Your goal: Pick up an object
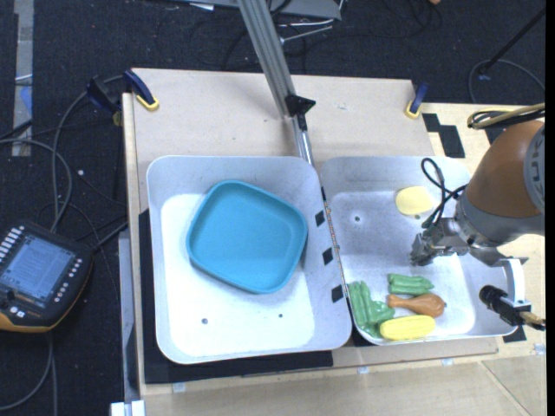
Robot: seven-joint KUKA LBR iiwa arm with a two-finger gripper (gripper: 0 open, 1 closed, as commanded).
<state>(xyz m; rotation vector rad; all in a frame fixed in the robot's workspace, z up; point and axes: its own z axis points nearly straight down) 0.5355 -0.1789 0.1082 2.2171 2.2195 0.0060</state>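
I see pincer (424, 251) low in right bin (368, 211), can't tell jaw state. Just below it: green bean (409, 282), drumstick (418, 302), yellow corn (407, 327). Above: yellow lemon (414, 200). Far left: blue plate (247, 236).

floor: dark carpet (69, 42), black cables (65, 180)
bench: pale wood top (217, 111), 2 yellow-blue clamps
pole: grey metal (264, 33), slanted
pendant: left floor (39, 276)

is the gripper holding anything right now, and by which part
Cannot be told. The gripper is low in the right bin, between the yellow lemon and green beans.
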